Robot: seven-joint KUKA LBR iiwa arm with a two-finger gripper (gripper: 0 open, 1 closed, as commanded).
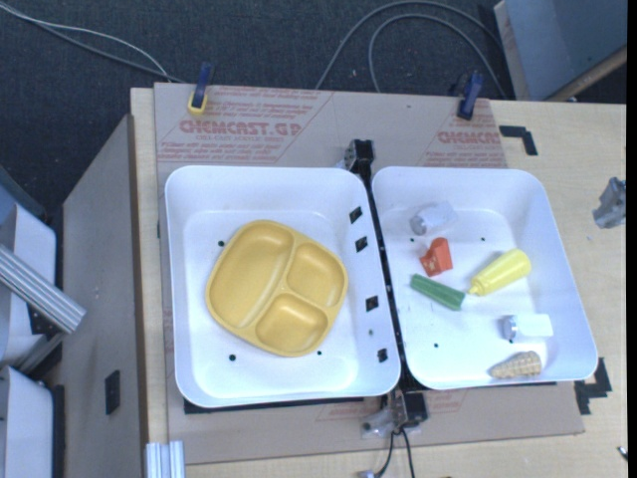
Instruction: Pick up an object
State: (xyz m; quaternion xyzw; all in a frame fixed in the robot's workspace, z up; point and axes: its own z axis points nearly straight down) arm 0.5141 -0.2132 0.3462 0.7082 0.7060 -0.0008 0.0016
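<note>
1. You see a small part of the arm (609, 203) at the far right edge of the frame, a little above mid-height.
2. The visible piece is grey, with a lighter top and a darker underside, and its outline is blocky and uneven.
3. It pokes into the picture from the right, and the frame edge cuts off the rest of it.
4. It is blurred and small, so you cannot tell which section of the arm it is.
5. It grips nothing that you can make out.
</note>
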